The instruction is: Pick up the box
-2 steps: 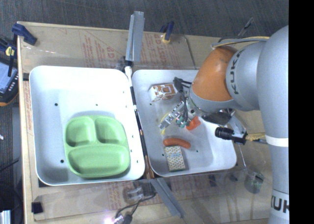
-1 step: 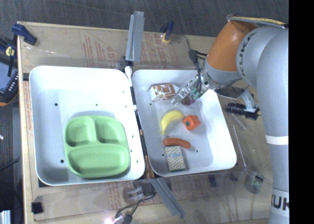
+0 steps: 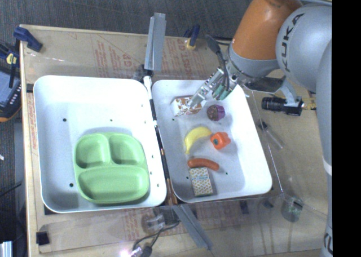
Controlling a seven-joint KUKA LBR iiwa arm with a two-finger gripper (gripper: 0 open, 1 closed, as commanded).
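Patterned box (image 3: 201,181) is logged at the near end of the right bin (image 3: 256,165), lying flat, well apart from the claw (image 3: 198,100) and on the opposite end of the bin from it. Claw is recorded at the far end of that bin, low over a small wrapped packet (image 3: 185,105); whether it is wide or narrow cannot be told, and nothing is seen held. Step in hand, as judged: travel to the box, not yet made. For a sound pick, the claw would best be raised first, carried over the other items, squared to the box's narrower sides and lowered straight down. Items between claw and box are listed: a purple fruit (image 3: 215,112) just beside the claw, a yellow banana (image 3: 196,137) and an orange pepper (image 3: 220,140) further on, and an orange sausage-like piece (image 3: 203,164) just beyond the box on the claw's side, near enough to be caught in a careless close. Bin wall near the box may also crowd one side. Left bin (image 3: 51,109), well apart from the claw, holds a green divided tray (image 3: 111,167), of no concern to this step
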